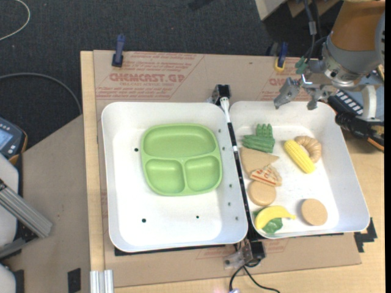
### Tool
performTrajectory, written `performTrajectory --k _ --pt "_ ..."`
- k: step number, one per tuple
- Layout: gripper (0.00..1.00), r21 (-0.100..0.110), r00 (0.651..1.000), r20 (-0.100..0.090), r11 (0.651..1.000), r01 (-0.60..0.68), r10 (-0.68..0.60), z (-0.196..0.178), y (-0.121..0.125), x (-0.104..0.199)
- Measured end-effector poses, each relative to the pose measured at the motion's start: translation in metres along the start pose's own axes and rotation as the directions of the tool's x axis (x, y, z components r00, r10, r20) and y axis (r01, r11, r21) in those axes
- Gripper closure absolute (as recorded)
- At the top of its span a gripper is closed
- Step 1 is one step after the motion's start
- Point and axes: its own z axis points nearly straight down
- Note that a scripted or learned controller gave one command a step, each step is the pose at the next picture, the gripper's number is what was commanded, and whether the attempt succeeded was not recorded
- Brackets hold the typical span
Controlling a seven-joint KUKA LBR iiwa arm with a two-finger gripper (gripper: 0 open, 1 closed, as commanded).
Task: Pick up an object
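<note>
My gripper (299, 96) hangs over the far edge of the right bin (348, 182), its two fingers spread apart and open with nothing between them. Below it in that bin lie toy foods: a green leafy piece (260, 139), a yellow corn cob (299, 155) beside a tan croissant (312, 146), a beige wedge (255, 160), a pizza slice (266, 176), a round cookie (262, 194), a banana (274, 216) and a tan disc (313, 212). The corn cob is closest to the gripper, a little nearer the camera.
The left bin (122, 218) holds a green divided plate (181, 159). A black divider strip (231, 151) runs between the bins. Blue clamps (118, 50) (281, 55) pin the cardboard base at the back. Cables hang at the right near the arm.
</note>
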Motion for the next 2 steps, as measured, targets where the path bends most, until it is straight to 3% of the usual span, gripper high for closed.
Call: performTrajectory --k 1,2 --pt "0.0 0.012 1.0 -0.002 1.0 -0.003 0.003 0.098 -0.006 -0.023" --pt "0.0 0.009 1.0 -0.001 1.0 -0.004 0.005 0.13 -0.045 -0.052"
